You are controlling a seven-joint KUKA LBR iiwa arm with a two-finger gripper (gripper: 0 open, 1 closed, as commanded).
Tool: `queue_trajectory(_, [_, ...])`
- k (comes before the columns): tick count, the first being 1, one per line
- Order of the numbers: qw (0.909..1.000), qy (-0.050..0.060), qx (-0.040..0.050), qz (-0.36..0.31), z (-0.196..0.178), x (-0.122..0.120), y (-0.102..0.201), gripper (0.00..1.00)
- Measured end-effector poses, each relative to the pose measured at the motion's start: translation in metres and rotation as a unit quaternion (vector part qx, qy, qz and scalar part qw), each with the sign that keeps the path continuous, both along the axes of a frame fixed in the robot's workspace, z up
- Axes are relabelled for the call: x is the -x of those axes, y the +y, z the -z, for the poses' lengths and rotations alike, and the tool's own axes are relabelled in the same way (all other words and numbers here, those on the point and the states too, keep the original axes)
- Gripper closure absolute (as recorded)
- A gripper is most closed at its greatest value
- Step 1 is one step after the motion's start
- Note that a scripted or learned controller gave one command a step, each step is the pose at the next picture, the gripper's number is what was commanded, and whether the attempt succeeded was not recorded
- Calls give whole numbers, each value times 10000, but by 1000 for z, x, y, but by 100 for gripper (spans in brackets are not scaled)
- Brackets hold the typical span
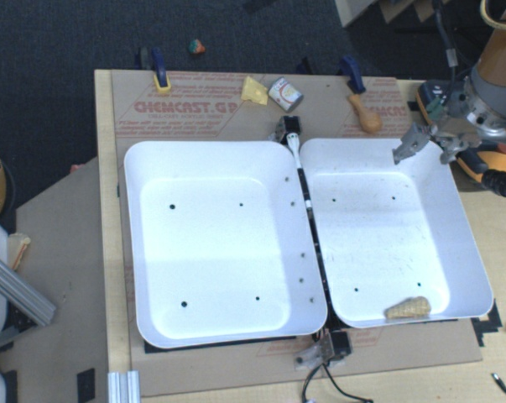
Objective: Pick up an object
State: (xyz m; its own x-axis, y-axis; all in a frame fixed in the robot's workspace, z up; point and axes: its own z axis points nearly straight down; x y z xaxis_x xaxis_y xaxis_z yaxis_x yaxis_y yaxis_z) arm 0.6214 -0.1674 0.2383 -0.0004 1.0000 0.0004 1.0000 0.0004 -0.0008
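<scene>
A tan, bread-like object [408,309] lies in the right bin [387,233], near its front right corner. My gripper [427,143] hangs over the far right corner of that bin, well away from the object. Its two fingers [406,145] are spread apart with nothing between them.
The left bin [211,242] stands beside the right one. Behind the bins on the bench lie a yellow piece [254,91], a small white box [285,95], a wooden-handled tool [364,114] and blue clamps [159,65]. Cables run at the front edge.
</scene>
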Motion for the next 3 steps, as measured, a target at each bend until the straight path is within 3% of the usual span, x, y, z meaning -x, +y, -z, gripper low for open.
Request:
queue_trajectory(1, [10000,-18,7,-4,-11,-1,0,100])
queue_trajectory(2, [10000,-56,34,24,-100,37,-45,100])
queue_trajectory(3, [10000,11,-25,-66,-66,10,98,100])
